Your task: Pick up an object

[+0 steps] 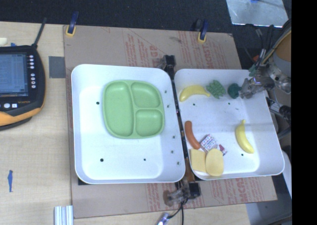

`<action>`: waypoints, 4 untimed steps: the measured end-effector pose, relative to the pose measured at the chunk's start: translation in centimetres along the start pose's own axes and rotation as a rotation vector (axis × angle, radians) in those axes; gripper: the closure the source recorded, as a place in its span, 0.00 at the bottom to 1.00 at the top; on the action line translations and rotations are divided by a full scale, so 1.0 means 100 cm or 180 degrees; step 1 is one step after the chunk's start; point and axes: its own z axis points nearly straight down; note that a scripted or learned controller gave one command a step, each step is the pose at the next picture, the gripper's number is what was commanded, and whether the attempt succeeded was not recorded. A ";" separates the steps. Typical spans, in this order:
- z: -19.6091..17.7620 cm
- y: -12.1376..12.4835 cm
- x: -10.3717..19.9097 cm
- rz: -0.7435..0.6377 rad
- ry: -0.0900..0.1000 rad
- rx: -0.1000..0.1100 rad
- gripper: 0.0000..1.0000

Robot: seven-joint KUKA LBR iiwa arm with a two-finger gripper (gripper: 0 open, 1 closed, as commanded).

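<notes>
At six o'clock in the right bin (262,167), nearest the camera, two pale yellow slices (207,162) lie side by side touching, the rounder one on the right. Just beyond them, toward seven o'clock, a brown sausage (192,135) lies along the bin's left wall, and a small red-and-white packet (210,143) sits just beside it, touching the top of the slices. At four o'clock a yellow banana (243,137) lies on its own, well apart from the packet. Across the divide, the left bin (84,164) bears a green divided plate (133,108) at its centre, leaning toward twelve o'clock. Farther back in the right bin, at eleven o'clock, a second banana (193,91) curves near the wall, with a green leafy vegetable (215,88) just beside it at twelve. A small dark green object (234,90) rests at one o'clock, and my pincer (247,89) sits right against it at the bin's far right edge; my fingertips blur into the dark metal there, so I cannot tell whether they stand apart, together, or around it. Outside the bins, at nine o'clock on the bench, lies an orange-edged control pendant (17,87).
</notes>
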 end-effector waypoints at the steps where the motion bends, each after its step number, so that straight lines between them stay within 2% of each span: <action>1: 0.031 0.033 0.001 -0.0002 0.0004 0.0002 0.00; 2: 0.003 -0.027 0.006 -0.0004 0.0001 0.0007 0.00; 3: 0.050 -0.078 0.001 -0.0006 0.0002 0.0008 0.00; 4: 0.013 -0.110 0.001 -0.0007 0.0007 0.0012 0.00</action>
